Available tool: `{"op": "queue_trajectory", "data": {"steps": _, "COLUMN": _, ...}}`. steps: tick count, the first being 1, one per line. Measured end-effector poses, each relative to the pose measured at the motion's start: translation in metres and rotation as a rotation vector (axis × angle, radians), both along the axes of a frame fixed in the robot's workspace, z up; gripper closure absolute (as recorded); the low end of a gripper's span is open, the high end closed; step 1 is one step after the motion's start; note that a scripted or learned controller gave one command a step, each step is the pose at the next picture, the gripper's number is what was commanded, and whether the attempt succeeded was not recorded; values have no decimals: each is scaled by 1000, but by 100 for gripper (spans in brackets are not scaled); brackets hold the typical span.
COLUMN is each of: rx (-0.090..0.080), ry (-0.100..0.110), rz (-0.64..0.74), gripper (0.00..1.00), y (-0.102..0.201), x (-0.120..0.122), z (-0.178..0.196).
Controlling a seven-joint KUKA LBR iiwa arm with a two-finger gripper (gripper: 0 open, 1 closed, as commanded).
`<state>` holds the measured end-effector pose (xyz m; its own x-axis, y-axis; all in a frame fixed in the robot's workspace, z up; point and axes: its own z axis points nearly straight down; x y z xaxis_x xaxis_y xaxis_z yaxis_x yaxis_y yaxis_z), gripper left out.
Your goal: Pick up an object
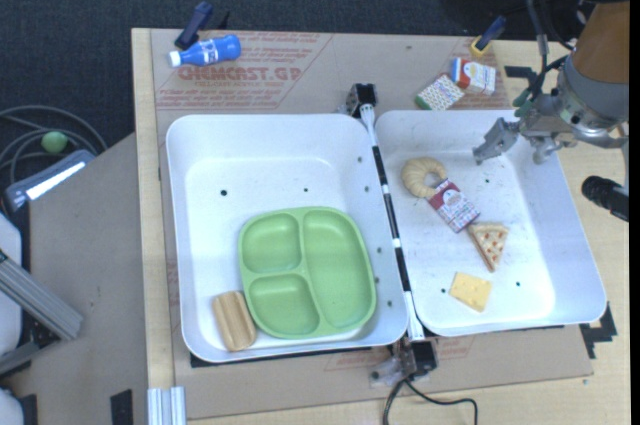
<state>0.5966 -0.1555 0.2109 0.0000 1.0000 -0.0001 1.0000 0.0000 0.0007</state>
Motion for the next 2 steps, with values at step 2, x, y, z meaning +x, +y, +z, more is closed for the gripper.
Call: {"op": "queue_trajectory", "data": {"steps": 2, "rx": 1, "ry": 5, "rz": 0, "gripper": 0, "y": 58, "x": 9, "z": -123}}
